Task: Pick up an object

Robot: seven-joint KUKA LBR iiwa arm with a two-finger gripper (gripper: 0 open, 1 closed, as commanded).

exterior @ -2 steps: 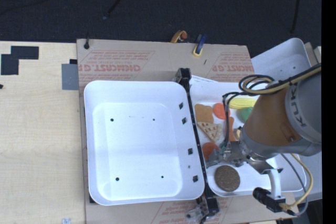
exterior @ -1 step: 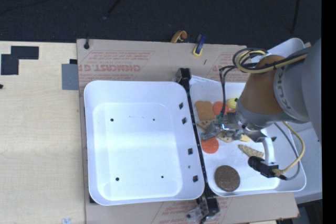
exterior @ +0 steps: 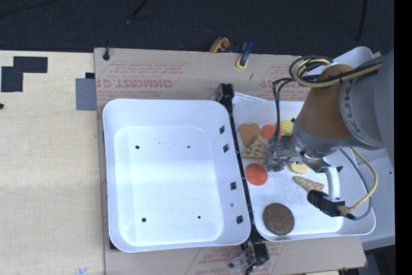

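**Pick not done yet: gripper down among the right bin's items, nothing visibly held**

Near to far. Nearest me in the right bin [exterior: 360, 228] is a brown round disc [exterior: 279, 218], lying flat, no long axis to speak of. Just beyond it and to the right, a tan wedge-like piece [exterior: 308, 183] lies flat, long axis running left-far to right-near. A small yellow piece [exterior: 299, 168] sits just past that. Left of those, an orange-red round item [exterior: 257, 174], flat or ball-like, I can't tell which.

The gripper [exterior: 278, 158] is low over the bin's middle, right beside the orange-red item and a tan cracker-like piece [exterior: 256, 149]. Grasping state: I cannot tell; wrist and cables hide it. I see nothing lifted.

Farther in: a brown rounded piece [exterior: 248, 132] and a small yellow block [exterior: 286, 127] near the arm [exterior: 328, 109]. The left bin [exterior: 112, 138] sits to the left, touching the right one along the divider.

My read: approach done, grasp and lift remaining. Likely target is the cracker-like piece or the orange-red item; which, unclear.
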